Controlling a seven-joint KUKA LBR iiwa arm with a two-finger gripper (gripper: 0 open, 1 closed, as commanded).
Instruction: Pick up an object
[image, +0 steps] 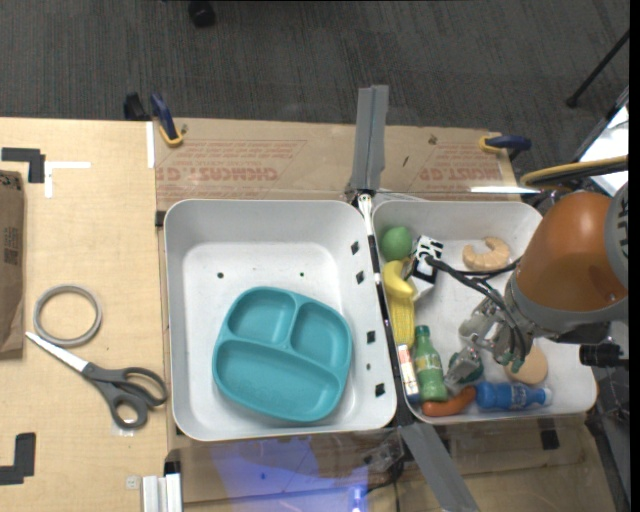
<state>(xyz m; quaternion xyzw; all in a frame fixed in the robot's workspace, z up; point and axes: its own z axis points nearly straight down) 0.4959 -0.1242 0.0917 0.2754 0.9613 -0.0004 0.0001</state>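
Claw (478, 352), grip state unclear, hovers just above the blue bottle (512, 397).

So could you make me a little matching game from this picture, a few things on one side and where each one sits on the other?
Things:
1. teal divided plate
2. scissors
3. green ball
4. blue bottle

Places:
A. far end of the right bin, by the divider
B. on the bench, left of both bins
C. near edge of the right bin, lying down
D. in the left bin

Pairs: 1-D, 2-B, 3-A, 4-C
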